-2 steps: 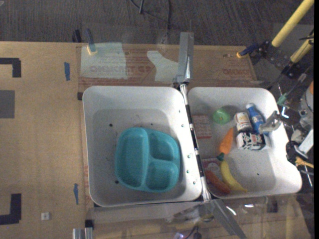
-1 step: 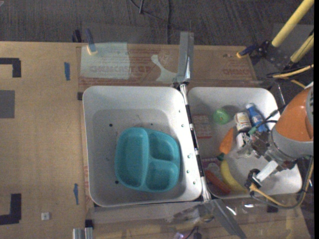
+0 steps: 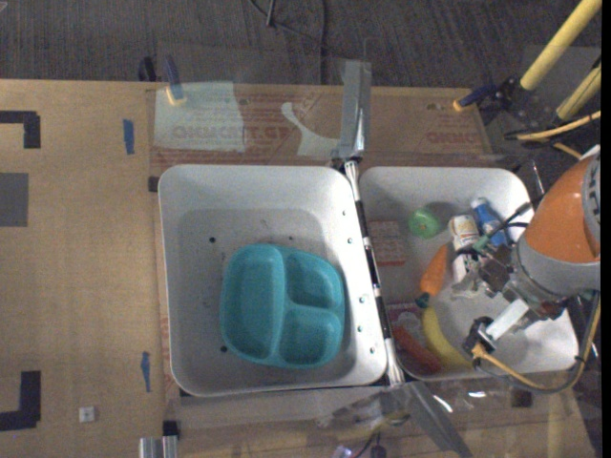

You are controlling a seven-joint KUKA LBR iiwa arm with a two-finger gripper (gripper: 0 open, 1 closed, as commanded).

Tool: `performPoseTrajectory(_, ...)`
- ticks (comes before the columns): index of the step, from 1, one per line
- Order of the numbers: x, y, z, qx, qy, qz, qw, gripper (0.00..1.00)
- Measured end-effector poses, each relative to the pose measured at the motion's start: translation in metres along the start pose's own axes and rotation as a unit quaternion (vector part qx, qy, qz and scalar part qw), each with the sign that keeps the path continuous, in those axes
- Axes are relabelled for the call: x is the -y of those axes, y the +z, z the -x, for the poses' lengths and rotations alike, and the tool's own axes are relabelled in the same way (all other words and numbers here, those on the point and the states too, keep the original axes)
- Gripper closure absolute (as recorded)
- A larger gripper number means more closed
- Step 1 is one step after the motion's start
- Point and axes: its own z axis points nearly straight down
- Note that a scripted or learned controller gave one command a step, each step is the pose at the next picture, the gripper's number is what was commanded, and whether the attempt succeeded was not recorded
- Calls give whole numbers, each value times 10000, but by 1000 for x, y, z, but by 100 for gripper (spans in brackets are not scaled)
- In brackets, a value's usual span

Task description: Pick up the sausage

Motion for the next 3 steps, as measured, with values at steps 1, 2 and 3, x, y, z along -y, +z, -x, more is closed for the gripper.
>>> performPoseTrajectory(1, -49, 19, 34, -83, 342, -83, 9993, 0)
performPoseTrajectory(2, -51, 13, 38, -22, 337, -35, 9994, 100)
performPoseTrajectory(3, -5, 19, -13, -13, -1092, 84, 9940, 100)
